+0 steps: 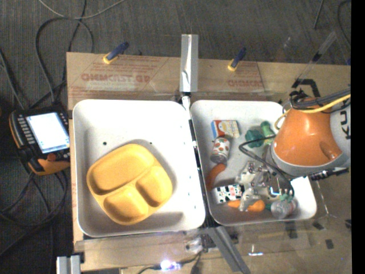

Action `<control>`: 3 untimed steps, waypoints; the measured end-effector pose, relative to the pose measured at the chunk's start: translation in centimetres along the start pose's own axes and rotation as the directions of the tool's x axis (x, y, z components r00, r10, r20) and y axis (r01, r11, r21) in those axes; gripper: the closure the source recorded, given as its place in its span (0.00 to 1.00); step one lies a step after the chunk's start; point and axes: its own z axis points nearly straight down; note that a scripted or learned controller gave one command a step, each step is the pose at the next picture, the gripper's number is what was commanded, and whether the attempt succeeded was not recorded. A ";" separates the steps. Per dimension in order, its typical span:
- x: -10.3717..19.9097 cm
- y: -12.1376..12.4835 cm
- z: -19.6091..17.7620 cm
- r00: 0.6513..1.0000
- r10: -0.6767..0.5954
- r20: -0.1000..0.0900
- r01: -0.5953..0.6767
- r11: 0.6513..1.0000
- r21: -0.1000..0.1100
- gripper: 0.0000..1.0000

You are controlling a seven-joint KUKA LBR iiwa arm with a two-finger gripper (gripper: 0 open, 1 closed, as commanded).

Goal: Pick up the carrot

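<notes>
Beside the right bin (199, 153), the left bin (82, 153) is seen holding a yellow divided plate (130, 181). Within the right bin, the carrot (251, 206) lies at its near edge, under the gripper (255, 194), beside a milk carton (227, 193), below a can (220, 149) and box (226, 128).

Glossy yellow plastic tray (130, 181), smooth white plastic bins (85, 147), matt cardboard underlay (125, 79)
</notes>
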 end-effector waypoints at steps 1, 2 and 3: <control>0.0 0.0 0.0 1.000 0.000 0.000 0.000 1.000 -0.001 0.00; -0.2 -3.0 -3.3 0.996 -0.087 -0.003 0.087 0.996 0.002 0.00; -0.4 -2.3 2.2 0.981 -0.196 0.003 0.196 0.981 0.006 0.00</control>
